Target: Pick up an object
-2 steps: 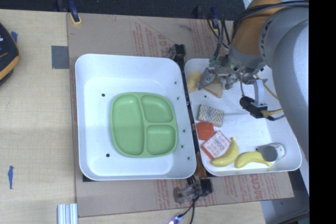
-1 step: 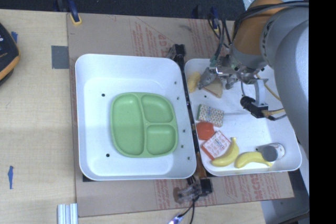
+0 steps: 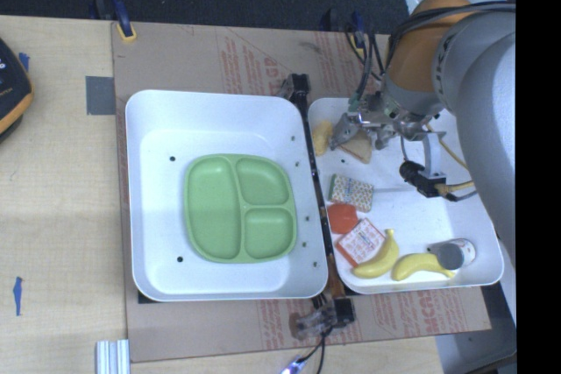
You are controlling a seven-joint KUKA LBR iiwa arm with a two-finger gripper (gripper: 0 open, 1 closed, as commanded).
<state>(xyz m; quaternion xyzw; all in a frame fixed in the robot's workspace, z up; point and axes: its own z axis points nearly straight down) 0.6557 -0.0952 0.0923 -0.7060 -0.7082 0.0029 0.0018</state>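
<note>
- Arm [image 3: 465,66] reached in from the right side of the bench, wrist over the far end of the right bin [image 3: 478,219].
- Gripper [image 3: 358,134] sat low near the right bin's far-left corner; whether it was released or clenched could not be told.
- A tan wedge-shaped piece [image 3: 357,151] lay just beside the gripper, with a pale yellow item [image 3: 323,137] against the bin's left wall.
- Mid-bin, left side: a patterned packet [image 3: 351,192], an orange piece [image 3: 343,216], a red-and-white packet [image 3: 361,242].
- Near edge of the right bin: two bananas [image 3: 378,257] and [image 3: 422,266], plus a small grey-and-white object [image 3: 455,254] near the near-right corner.
- Left bin [image 3: 158,123] held a green divided plate [image 3: 239,208], roughly central.
</note>
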